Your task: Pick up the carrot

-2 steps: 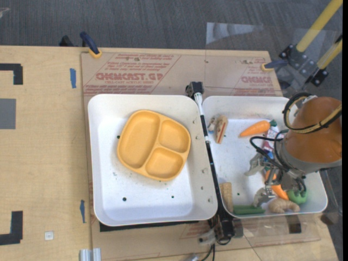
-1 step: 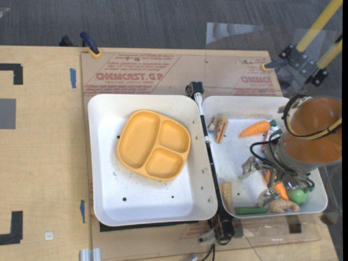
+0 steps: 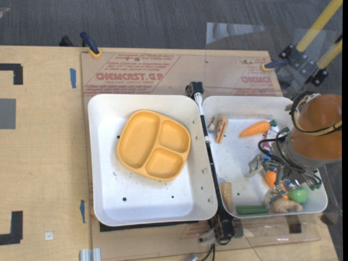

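The carrot [image 3: 255, 128] is orange with a green tip and lies in the upper middle of the right bin [image 3: 239, 105], pointing left. My gripper [image 3: 267, 173] hangs low over the lower right part of that bin, below and slightly right of the carrot and apart from it. A small orange piece [image 3: 270, 179] lies right under the gripper, partly hidden by it. The arm's orange band [image 3: 321, 126] covers the bin's right side.
The left bin [image 3: 103, 173] holds a yellow three-part plate [image 3: 154, 144]. In the right bin lie a brown striped piece [image 3: 219, 128], a tan block [image 3: 225, 193], a green stick [image 3: 251, 209], a green ball [image 3: 298, 194] and a beige lump [image 3: 285, 205].
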Robot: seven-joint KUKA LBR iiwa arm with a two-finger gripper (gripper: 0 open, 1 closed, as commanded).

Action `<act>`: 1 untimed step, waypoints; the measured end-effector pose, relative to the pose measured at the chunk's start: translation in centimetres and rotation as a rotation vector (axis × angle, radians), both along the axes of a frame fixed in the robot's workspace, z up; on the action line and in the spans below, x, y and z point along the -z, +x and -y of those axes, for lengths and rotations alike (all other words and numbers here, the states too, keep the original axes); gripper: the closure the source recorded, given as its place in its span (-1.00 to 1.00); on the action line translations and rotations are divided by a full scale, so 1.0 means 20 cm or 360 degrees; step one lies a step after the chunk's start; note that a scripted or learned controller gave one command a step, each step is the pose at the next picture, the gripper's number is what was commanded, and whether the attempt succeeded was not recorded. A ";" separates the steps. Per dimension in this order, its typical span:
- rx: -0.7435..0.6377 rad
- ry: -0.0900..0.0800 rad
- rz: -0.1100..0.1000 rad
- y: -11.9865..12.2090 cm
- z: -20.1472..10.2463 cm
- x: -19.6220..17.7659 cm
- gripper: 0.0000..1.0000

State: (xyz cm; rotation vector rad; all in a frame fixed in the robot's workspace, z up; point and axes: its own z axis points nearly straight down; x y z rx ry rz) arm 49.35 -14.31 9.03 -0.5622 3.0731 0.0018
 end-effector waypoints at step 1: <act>0.0001 -0.0004 0.0022 0.02 0.00 -0.07 1.00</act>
